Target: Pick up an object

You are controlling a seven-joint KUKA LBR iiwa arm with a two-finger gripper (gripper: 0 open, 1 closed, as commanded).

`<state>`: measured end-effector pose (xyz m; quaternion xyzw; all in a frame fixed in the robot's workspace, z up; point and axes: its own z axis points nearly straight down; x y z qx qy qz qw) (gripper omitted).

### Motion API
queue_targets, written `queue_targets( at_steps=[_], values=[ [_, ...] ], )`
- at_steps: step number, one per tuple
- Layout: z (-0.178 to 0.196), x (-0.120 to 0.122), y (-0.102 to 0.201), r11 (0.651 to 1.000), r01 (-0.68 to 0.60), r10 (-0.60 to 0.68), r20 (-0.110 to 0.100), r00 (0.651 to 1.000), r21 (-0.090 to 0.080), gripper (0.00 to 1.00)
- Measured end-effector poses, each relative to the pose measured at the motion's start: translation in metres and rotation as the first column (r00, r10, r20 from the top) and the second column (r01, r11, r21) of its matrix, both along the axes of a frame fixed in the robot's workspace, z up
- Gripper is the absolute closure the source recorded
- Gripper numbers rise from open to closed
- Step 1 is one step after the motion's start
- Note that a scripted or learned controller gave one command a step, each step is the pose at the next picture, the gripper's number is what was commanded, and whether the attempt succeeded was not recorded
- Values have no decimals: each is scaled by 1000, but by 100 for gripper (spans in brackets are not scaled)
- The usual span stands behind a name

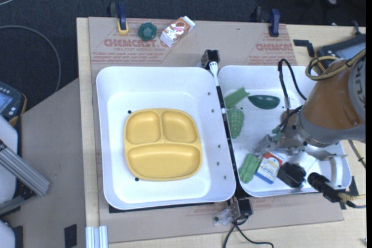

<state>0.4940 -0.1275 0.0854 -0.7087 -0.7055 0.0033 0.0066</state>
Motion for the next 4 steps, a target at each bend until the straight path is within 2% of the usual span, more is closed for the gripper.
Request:
queue_targets(
  at_steps=[1, 2, 3, 4],
  values=[
    [181, -12, 29, 1000, -9, 9, 32, 999, -7, 0],
    [289, -13, 132, 1000, -19, 19, 30, 999, -1, 0],
    [193, -16, 187, 1000, -10, 10, 5, 1000, -3, 0],
    [208, -14, 184, 1000, -4, 5, 16, 1000, -4, 100]
  ],
)
